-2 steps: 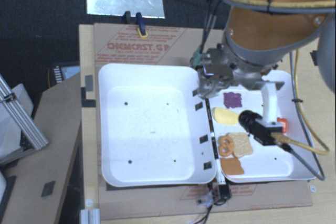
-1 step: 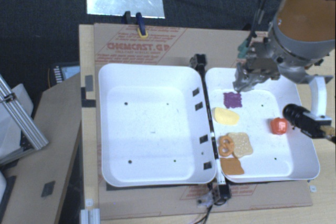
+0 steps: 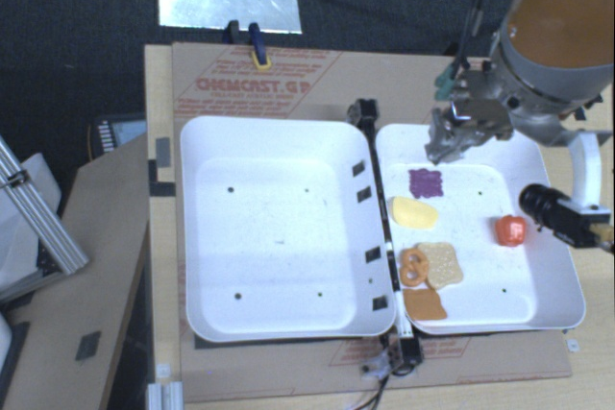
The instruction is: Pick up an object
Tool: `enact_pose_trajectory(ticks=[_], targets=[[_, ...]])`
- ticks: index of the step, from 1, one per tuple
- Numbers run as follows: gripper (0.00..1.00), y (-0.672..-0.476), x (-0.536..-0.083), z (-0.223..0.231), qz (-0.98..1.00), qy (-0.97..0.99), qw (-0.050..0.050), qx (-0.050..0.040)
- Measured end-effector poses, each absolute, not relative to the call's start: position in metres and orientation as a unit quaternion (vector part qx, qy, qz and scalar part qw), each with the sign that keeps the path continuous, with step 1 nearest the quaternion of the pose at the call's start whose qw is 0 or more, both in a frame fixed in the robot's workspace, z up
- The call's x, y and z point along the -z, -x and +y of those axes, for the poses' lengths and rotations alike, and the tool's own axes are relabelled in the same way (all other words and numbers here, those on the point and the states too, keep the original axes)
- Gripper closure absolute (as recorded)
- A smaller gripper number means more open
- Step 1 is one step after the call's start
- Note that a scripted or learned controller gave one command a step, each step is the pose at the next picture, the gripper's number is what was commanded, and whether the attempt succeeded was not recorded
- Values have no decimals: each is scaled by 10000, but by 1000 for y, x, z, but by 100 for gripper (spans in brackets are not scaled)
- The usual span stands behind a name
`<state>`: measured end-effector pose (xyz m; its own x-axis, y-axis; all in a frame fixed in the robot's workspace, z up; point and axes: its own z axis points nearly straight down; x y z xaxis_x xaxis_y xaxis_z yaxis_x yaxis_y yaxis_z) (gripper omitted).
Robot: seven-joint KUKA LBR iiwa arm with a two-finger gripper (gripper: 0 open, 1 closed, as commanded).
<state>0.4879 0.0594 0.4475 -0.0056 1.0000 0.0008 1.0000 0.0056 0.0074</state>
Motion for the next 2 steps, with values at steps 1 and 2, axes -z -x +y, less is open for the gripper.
enact_pose_trajectory(ticks=[1,2], targets=[[100,-489,-459,60,7103,-7039,32,-41],[100,-488,-392,138,7109,-7033,-20,15]])
